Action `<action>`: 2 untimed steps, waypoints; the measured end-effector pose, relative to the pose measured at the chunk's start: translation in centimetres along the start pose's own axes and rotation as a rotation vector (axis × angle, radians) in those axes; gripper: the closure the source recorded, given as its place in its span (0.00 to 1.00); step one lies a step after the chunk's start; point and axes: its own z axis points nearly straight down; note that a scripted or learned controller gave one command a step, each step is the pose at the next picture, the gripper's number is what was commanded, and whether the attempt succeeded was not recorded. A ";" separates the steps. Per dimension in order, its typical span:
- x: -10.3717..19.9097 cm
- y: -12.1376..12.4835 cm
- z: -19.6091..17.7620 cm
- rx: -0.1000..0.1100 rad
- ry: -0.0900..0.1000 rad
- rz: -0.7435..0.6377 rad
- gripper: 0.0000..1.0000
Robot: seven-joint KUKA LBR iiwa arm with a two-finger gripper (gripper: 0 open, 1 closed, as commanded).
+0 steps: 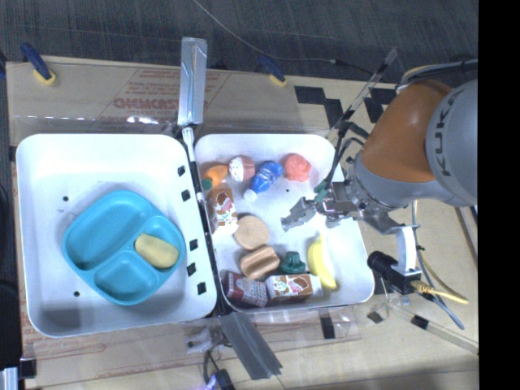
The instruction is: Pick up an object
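The right bin [345, 157] holds several toy foods: a pink-red strawberry [296, 166], a blue bottle [262, 177], a white-and-brown round piece [241, 167], an orange piece [215, 173], a snack packet [222, 207], a tan round bun [251, 231], a hot dog bun [258, 261], a yellow banana [321, 265] and a small carton [290, 286]. My gripper [307, 210] hovers over the bin's right half, just above the banana and below the strawberry. It is open, with nothing between its fingers.
The left bin [41, 169] carries a blue divided plate [106, 242] with a yellow potato-like piece [157, 250] in one compartment. A small green item [292, 261] lies beside the hot dog bun. A dark packet [244, 289] rests at the right bin's front edge.
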 end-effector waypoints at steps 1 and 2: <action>-5.4 -0.8 12.3 -0.011 -0.004 -0.091 0.00; 1.6 -2.4 12.5 -0.001 0.001 0.033 0.00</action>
